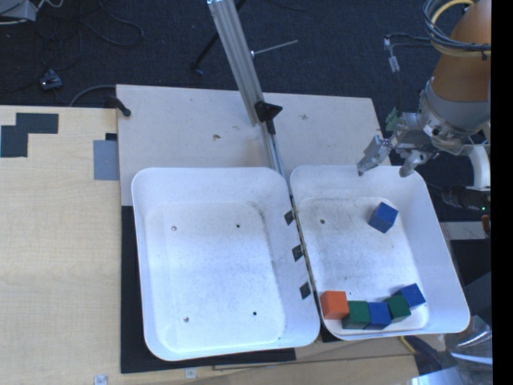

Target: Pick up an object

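- The gripper (pixel 390 160) hovers over the right bin's (pixel 449 295) far rim, jaws spread wide, holding nothing.
- One blue cube (pixel 383 216) lies alone in that bin.
- Five blocks line its near edge: one orange (pixel 334 304), two green (pixel 357 313), two blue (pixel 412 295).
- Left bin (pixel 160 207) sits alongside.

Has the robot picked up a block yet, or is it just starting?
Just starting. The open two-finger gripper hangs above the right white bin's far rim, holding nothing. The lone blue cube and the orange, green and blue blocks along the near edge all lie unpicked.
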Controlling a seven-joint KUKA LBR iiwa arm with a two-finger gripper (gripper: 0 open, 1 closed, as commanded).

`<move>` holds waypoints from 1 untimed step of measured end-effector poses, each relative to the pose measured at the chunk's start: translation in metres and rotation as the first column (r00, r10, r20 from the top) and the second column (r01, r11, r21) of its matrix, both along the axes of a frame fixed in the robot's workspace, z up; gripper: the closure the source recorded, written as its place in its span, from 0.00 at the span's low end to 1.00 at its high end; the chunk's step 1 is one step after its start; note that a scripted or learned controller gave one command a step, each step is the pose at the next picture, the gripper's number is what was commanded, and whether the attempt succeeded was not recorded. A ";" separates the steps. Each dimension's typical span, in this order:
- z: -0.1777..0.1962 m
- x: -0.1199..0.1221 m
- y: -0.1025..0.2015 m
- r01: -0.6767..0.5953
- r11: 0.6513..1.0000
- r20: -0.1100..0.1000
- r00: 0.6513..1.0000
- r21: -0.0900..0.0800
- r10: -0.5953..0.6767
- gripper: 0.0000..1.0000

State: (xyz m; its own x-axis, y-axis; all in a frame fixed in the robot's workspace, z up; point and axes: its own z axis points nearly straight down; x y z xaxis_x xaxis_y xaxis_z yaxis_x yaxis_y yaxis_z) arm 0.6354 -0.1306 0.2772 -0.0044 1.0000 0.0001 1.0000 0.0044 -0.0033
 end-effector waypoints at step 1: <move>0.011 -0.072 -0.019 0.007 1.000 -0.001 1.000 0.000 -0.007 0.00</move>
